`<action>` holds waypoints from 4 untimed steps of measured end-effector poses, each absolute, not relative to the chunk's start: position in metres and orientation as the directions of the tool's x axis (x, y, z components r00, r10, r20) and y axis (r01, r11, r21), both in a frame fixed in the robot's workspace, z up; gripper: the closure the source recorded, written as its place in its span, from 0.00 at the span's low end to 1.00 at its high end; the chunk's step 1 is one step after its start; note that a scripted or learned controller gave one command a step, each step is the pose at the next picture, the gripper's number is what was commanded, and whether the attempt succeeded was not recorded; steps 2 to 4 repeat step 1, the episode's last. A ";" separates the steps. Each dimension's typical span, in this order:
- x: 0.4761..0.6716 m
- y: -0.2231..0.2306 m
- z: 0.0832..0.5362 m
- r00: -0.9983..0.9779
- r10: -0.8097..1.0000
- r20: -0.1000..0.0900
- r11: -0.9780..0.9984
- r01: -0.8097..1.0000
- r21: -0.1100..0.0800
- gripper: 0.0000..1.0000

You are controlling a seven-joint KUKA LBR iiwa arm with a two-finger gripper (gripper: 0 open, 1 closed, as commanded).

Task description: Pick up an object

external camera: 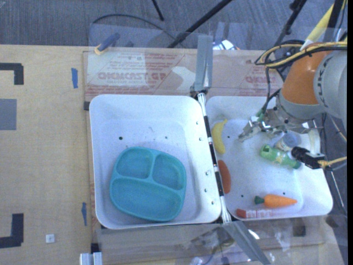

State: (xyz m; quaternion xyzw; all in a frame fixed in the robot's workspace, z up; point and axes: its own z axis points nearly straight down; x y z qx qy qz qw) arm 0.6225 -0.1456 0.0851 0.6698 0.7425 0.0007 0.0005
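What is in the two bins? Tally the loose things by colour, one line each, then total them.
Teal: 1, the divided plate
Yellow: 1, the banana
Green: 1, the bottle
Orange: 1, the carrot
Red: 2, the sausage and the marker
Total: 6

Robotics lab, wooden bench with black and blue tape markers, two white bins, grey carpet floor, tripod legs, loose yellow and black cabling
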 end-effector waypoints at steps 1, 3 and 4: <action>0.657 -0.159 0.087 -0.061 0.997 0.041 0.064 0.995 -0.077 0.00; 0.657 -0.159 0.087 -0.061 0.997 0.041 0.064 0.995 -0.077 0.00; 0.657 -0.159 0.087 -0.061 0.997 0.041 0.064 0.995 -0.077 0.00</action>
